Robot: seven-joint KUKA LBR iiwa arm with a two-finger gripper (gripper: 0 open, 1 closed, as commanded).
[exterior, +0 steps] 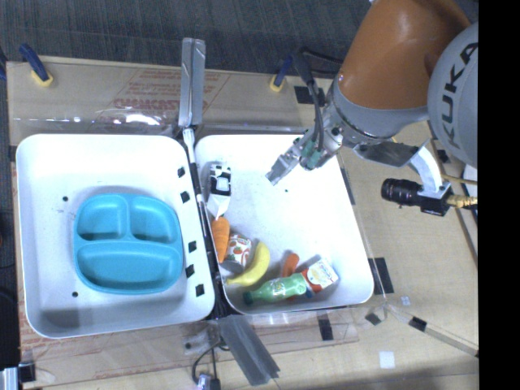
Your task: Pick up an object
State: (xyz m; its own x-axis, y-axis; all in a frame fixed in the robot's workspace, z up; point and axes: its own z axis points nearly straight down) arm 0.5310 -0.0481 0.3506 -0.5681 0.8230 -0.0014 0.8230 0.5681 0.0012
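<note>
Bins sit side by side on the bench, seen from above at a slant. The left bin (32, 218) holds a blue tray (128, 244) with three compartments, lying flat near its middle.

The right bin (345, 218) holds a cluster of small things along its near and left sides. A black-and-white item (219, 180) lies by the left wall, near the divider between the bins. Below it a carrot (221, 238) lies lengthwise along the same wall. Just beside the carrot is a small printed packet (237, 251), and touching that a banana (253, 268) curves toward the near edge. A green bottle (278, 288) lies on its side along the near wall, with a small orange piece (288, 262) just above it and a small carton (322, 275) with a red top at its right end.

The arm (398, 47) reaches in from the right, its orange band large at the top of the view. The gripper (286, 167) hangs over the far part of the right bin, above bare white floor, well apart from the cluster of things. Nothing sits between its fingers; how wide they stand I cannot tell at this angle.

A blue clamp (36, 65) grips the bench's far left corner.
</note>
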